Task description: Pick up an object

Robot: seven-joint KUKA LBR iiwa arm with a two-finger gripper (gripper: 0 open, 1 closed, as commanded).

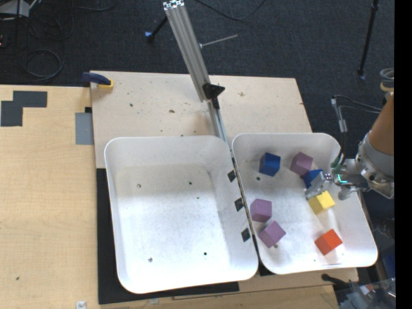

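Observation:
My gripper (333, 184) reaches in over the right rim of the right bin (360, 253), low above its right side. A small blue block (313, 177) lies right against the gripper's tip, and a yellow block (322, 202) lies just below it. I cannot tell whether the blue block is gripped. Further left are a blue cube (270, 164) and a purple cube (300, 163). Two more purple cubes (261, 209) (271, 233) sit near the bin's left wall. A red-orange cube (329, 242) rests near the front right corner.
The left bin (129, 269) stands beside the right one, with black clips (239, 204) along the shared wall. A slanted aluminium post (193, 50) rises behind the bins. A blue and yellow clamp (98, 80) lies at the bench's far left corner.

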